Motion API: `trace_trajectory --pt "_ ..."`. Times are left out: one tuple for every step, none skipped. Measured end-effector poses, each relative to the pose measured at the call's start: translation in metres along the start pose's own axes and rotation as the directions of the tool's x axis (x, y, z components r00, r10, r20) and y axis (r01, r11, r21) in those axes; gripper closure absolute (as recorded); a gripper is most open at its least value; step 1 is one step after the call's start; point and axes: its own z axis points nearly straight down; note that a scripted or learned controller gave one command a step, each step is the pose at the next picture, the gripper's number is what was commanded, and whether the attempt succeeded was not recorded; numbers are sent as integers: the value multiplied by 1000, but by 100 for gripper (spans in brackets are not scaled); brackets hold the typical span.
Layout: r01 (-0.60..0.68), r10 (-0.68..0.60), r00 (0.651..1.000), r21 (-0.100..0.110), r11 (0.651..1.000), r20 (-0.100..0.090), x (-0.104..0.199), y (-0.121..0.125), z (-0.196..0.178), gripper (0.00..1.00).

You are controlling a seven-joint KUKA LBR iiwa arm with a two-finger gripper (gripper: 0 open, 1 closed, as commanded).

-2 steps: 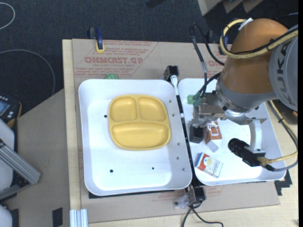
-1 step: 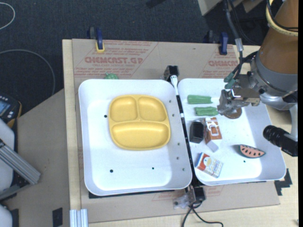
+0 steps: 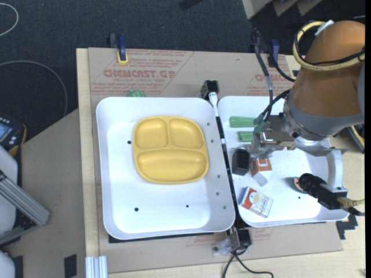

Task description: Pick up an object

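My gripper (image 3: pixel 259 153) reaches down into the right bin (image 3: pixel 290 213), near its left side. Directly below it sits a small brown-orange block (image 3: pixel 262 165), touching or nearly touching the gripper's tip. A black object (image 3: pixel 240 161) lies just left of the gripper. A small grey piece (image 3: pixel 261 179) rests just in front of the block. Two green pieces (image 3: pixel 242 121) (image 3: pixel 246 136) lie behind the gripper, partly hidden by the wrist. A white packet with red and blue print (image 3: pixel 256 201) lies near the bin's front.
The left bin (image 3: pixel 116 184) holds a yellow divided plate (image 3: pixel 170 149) in its middle. A black-and-white marker (image 3: pixel 211 90) lies at the back, along the ridge between the bins. The arm's orange and grey body (image 3: pixel 327 80) covers the right bin's back right part.
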Motion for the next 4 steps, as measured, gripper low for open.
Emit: trace_trajectory --pt "0 0 1000 -1 1000 0 -51 0 13 100" --pt "9 -9 1000 3 1000 -2 82 -1 101 100" --pt "4 -4 1000 -24 1000 -3 81 14 -67 100" --pt "-4 4 1000 -6 1000 2 -48 5 -63 100"
